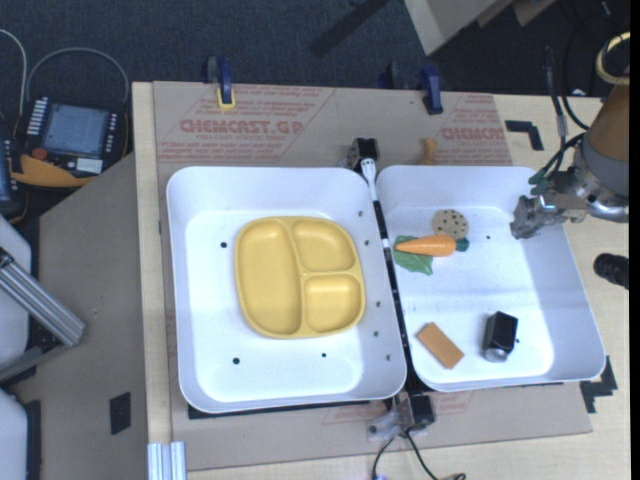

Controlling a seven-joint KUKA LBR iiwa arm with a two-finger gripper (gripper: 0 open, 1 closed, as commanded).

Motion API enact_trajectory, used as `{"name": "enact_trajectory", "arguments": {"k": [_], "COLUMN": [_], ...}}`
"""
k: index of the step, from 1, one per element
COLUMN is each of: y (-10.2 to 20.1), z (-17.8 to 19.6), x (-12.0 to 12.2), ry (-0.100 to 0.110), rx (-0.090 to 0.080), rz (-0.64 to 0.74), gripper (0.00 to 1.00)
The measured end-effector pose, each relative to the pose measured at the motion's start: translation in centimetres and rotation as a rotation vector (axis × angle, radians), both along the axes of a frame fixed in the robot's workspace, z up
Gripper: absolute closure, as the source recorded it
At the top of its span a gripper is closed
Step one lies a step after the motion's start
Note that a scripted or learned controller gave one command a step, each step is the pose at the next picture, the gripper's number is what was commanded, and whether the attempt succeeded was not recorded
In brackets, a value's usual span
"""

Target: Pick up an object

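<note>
The right bin holds an orange carrot with a green top, a round speckled cookie, a tan rectangular cracker and a small black block. My gripper hangs over the bin's upper right part, to the right of the cookie and carrot and well above the black block. Nothing shows between its fingers. The arm comes in from the right edge.
The left bin carries a yellow divided plate. A black clip sits at the top where the two bins meet. Cables and a handheld screen unit lie off the bench at the left.
</note>
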State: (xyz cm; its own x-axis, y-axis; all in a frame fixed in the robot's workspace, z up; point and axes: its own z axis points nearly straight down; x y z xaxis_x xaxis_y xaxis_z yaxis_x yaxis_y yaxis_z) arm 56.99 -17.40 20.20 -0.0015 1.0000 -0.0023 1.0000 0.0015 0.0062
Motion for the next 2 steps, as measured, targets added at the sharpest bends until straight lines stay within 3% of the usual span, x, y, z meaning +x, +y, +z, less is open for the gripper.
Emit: {"name": "enact_trajectory", "arguments": {"k": [1, 2], "y": [0.0, 4.5], "z": [5.2, 4.0], "x": [0.1, -0.7], "ry": [0.0, 0.008], "rx": [0.0, 0.003], "rz": [0.0, 0.001], "gripper": [1.0, 1.0]}}
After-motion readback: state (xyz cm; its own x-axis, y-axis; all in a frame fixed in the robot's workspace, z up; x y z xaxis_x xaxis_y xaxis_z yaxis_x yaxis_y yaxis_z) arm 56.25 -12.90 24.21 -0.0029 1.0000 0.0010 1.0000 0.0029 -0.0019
